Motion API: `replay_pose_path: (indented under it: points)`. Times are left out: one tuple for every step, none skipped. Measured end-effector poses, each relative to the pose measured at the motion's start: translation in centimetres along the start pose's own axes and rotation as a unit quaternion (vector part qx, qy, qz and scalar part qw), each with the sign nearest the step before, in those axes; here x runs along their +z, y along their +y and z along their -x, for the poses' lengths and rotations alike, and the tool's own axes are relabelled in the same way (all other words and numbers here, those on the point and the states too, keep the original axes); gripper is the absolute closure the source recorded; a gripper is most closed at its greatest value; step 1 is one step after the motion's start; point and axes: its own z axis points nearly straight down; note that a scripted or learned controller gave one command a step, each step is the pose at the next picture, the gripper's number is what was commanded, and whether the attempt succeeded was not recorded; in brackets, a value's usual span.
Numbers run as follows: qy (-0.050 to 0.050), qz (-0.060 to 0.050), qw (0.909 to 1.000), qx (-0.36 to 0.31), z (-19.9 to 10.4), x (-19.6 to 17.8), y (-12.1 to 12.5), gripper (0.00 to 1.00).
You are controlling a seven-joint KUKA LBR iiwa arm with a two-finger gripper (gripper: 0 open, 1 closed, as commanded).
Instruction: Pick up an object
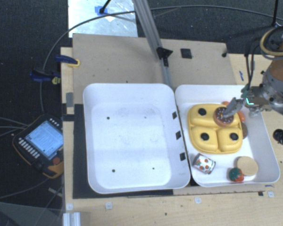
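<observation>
Two bins (132,91), left one bare

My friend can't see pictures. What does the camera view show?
A robot pincer reaches from the right onto a yellow block in the right bin. A spotted cup, tan disc and green ball lie nearby.

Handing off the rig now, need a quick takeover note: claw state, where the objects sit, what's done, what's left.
Claw: down in the right bin, over the yellow four-bump block, at a brown round piece on its top right bump. Open or shut can't be read.
Other objects, right bin: spotted cup on its side, tan disc, green and red ball.
Done: no lift visible.
Left: grasp and lift one object.
</observation>
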Motion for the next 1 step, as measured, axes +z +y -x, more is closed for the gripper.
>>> replay_pose_path:
  points:
    - [0.0,0.001,1.0,0.0,0.0,-0.03,0.02,0.0]
